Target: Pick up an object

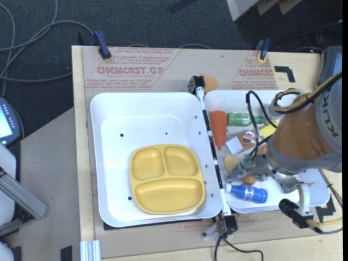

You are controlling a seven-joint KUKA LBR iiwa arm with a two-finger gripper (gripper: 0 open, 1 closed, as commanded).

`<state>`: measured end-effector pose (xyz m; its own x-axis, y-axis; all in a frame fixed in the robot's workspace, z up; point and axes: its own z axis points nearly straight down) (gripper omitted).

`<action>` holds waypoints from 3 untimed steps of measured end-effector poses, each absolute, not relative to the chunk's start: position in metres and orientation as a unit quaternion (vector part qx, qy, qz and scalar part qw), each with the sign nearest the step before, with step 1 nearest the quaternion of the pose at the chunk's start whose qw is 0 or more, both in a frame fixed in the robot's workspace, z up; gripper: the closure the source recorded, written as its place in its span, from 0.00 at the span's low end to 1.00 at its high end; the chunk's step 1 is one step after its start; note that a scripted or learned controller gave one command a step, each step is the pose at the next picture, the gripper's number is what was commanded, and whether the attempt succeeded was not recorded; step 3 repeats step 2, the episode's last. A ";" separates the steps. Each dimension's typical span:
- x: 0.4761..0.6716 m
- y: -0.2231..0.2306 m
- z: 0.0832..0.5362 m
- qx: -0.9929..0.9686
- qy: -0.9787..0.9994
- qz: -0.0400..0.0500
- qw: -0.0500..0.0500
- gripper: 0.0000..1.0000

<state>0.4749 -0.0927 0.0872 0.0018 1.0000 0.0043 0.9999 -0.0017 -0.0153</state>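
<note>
your arm (304,135) hangs low over the right bin (321,201), reach step in hand; finger state cannot be told; blue bottle (247,192) lies just below-left of the wrist, needing a descent onto it.

Bright, even overhead light, soft shadows, mild glare on the white bins (109,113), slightly soft focus throughout.

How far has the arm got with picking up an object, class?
Done: the arm has reached over the right bin. In hand: its wrist sits low above the clutter, near the blue bottle. Left: nothing is seen lifted; the carrot and bottle lie in the bin, and the yellow tray is untouched.
</note>
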 end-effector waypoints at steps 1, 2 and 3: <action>0.480 -0.093 0.104 -0.708 -0.706 0.000 0.000 1.00; 0.526 -0.030 0.190 -0.704 -0.710 -0.004 -0.004 1.00; 0.526 -0.030 0.190 -0.704 -0.710 -0.004 -0.004 1.00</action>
